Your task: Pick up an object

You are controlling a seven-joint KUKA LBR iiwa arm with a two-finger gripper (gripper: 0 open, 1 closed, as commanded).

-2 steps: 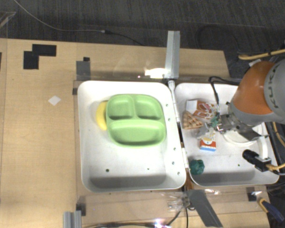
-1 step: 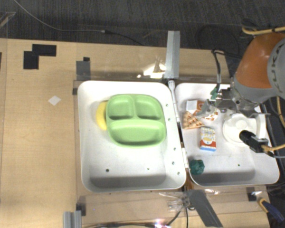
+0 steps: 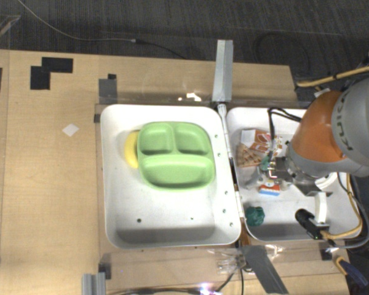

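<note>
pincer (image 3: 269, 172) low in right bin (image 3: 350, 217) over small items, grip state unclear; green tray (image 3: 174, 154) in left bin (image 3: 166, 217).

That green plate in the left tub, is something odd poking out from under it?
Yes. The green plate lies on top of a yellow thing, so just a yellow sliver shows at its left edge; I cannot tell what it is.

Light wooden bench (image 3: 43, 183) lay under even light, dark ribbed floor (image 3: 172, 8) beyond the bench's far edge, thin cable (image 3: 80, 37) trailing across that floor
</note>
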